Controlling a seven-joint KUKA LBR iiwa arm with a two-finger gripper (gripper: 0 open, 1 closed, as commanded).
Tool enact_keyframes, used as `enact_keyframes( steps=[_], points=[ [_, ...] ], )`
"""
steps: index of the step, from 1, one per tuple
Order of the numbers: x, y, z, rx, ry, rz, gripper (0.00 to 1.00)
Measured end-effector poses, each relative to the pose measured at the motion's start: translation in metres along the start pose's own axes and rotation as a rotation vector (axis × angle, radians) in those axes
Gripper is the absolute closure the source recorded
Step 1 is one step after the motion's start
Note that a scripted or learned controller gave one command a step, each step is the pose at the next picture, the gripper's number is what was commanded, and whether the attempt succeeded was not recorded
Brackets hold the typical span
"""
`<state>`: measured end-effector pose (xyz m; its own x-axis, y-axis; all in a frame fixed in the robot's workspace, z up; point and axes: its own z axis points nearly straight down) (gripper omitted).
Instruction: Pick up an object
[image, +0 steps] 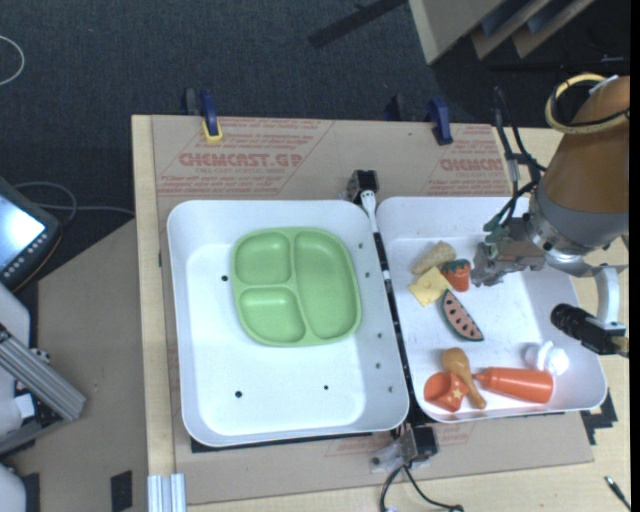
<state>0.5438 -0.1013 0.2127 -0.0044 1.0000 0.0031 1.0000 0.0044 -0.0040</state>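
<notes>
In the right bin (575, 300) there is a group of small toy foods. Near the upper left part of this bin lie a beige piece (436, 256) and a yellow cheese wedge (428, 289), touching each other, and just beside them to the right is a small red piece with a green top (458, 274). Below these lies a watermelon slice (462, 317), tilted. Near the front wall of the bin lie a red tomato-like piece (440, 390), a tan drumstick (462, 372) partly over it, and an orange carrot (517, 383) that lies nearly level. A small white object (548, 357) is just above the right end of the carrot.

The gripper (492, 268) hangs low over the right bin, just to the right of the small red piece. It is dark and partly hidden by the wrist, so I cannot tell how the fingers stand, and I see no object between them.

The arm (590, 170) comes in from the right side, with its orange band above the grey wrist.

The left bin (200, 350) holds 1 green plate (296, 286) with 3 compartments, placed toward the back of the bin. The 2 bins touch along their middle edge and rest on a brown board (150, 200) fixed by blue clamps (209, 110).
</notes>
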Motion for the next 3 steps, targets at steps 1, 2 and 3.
enact_keyframes(
  steps=[1, 2, 3],
  points=[
    [0.016, -0.026, -0.011, -0.001, -0.001, 0.002, 1.0],
    [0.024, -0.017, -0.022, -0.007, -0.003, 0.003, 1.0],
    [0.027, -0.021, -0.021, -0.003, -0.002, 0.003, 1.0]
  ],
)
